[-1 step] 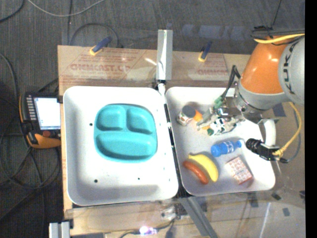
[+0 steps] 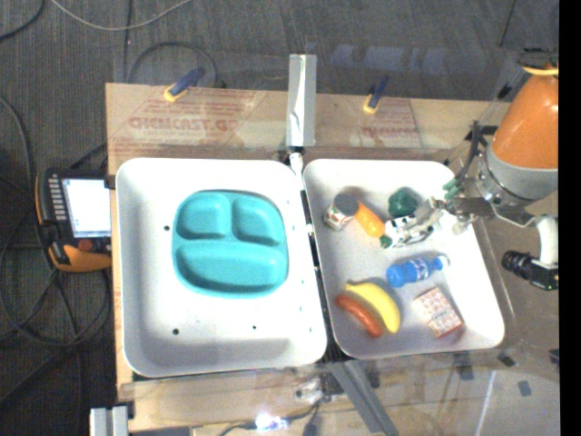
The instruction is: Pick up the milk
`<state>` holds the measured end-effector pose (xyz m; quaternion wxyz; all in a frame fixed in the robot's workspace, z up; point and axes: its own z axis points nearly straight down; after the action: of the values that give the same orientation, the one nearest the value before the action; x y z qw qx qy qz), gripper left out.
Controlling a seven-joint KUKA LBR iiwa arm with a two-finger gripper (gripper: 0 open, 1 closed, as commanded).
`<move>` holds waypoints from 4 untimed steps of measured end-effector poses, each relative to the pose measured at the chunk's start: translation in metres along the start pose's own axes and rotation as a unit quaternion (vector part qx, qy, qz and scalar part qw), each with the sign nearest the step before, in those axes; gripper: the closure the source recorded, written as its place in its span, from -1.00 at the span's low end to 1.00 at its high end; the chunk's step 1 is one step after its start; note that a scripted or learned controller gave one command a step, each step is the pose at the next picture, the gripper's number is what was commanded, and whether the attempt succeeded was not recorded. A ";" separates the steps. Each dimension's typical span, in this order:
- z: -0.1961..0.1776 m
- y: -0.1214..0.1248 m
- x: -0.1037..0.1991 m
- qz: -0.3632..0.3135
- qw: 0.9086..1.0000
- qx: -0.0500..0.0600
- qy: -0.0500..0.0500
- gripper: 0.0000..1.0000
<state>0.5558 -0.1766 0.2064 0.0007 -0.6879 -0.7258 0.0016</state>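
Camera view: end effector (image 2: 419,225) grip state unclear; cardboard (image 2: 182,121) print illegible.

Faint reddish lettering on the cardboard sheet (image 2: 182,121) is too blurred to read.

arm (image 2: 531,134) cut off at right edge; gripper (image 2: 413,228) fingers too small to tell

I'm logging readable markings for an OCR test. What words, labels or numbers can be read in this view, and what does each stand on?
"CHEMCAST" (roughly; faint red print): on the cardboard sheet behind the bins.
Red print on the cardboard's right part: too blurred.
Blue bottle label: too small.
Patterned carton: unreadable.
Handheld screen: washed out.
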 end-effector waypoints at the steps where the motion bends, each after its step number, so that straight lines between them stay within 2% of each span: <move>1: 0.091 0.037 -0.041 0.076 0.997 -0.008 0.006 -1.00; 2: 0.097 0.094 -0.044 0.004 1.000 0.003 0.006 -1.00; 3: 0.096 0.114 -0.046 -0.107 0.994 -0.008 0.000 -1.00; 4: 0.096 0.118 -0.049 -0.148 0.989 -0.005 0.003 -1.00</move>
<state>0.6761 -0.2195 0.1099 0.0001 -0.5730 -0.8196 -0.0041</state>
